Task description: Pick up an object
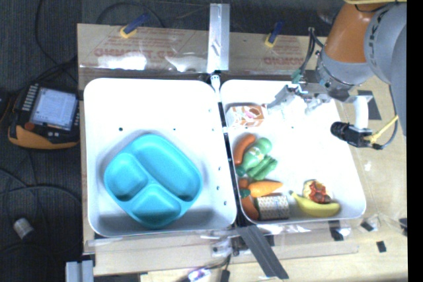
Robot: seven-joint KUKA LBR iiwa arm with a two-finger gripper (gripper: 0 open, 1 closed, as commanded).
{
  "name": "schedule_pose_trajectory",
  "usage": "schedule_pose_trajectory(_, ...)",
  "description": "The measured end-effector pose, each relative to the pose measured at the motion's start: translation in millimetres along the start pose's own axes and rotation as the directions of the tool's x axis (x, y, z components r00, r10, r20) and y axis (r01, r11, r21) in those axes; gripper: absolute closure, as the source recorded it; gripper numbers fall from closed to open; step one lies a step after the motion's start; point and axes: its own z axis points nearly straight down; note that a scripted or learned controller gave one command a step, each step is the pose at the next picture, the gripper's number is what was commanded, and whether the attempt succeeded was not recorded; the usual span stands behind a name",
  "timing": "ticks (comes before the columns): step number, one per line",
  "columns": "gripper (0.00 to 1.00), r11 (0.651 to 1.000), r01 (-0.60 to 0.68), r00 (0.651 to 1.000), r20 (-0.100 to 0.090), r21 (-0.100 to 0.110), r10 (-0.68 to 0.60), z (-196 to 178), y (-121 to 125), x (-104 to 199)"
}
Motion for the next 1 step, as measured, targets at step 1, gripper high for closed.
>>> schedule_pose_trajectory(1,0.0,0.985,-0.173,0.985,0.001,0.0,0.173,59.2,25.3,-36.5)
